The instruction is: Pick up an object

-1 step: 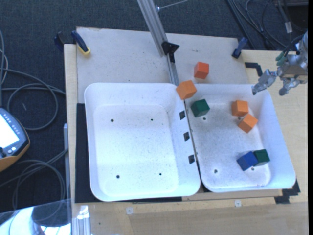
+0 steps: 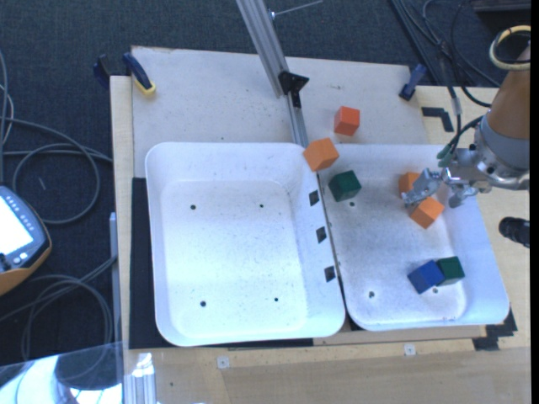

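My gripper (image 2: 438, 197) hangs low over the right bin (image 2: 370, 310), near its far right side, with the arm reaching in from the right. Its two fingers stand apart, so it is open. An orange block (image 2: 428, 214) lies on the bin floor just below and between the fingertips, and nothing is held. A second orange block (image 2: 408, 181) sits beside the left finger (image 2: 416, 195). A dark green block (image 2: 344, 185) lies further left. A blue block (image 2: 425, 276) and a small green block (image 2: 450, 268) touch each other near the front.
An orange block (image 2: 321, 153) rests on the rim where the two bins meet. Another orange block (image 2: 346, 120) lies on the bench behind the bins. The left bin (image 2: 168, 225) is beside the right one. A metal post (image 2: 269, 40) slants up at the back.
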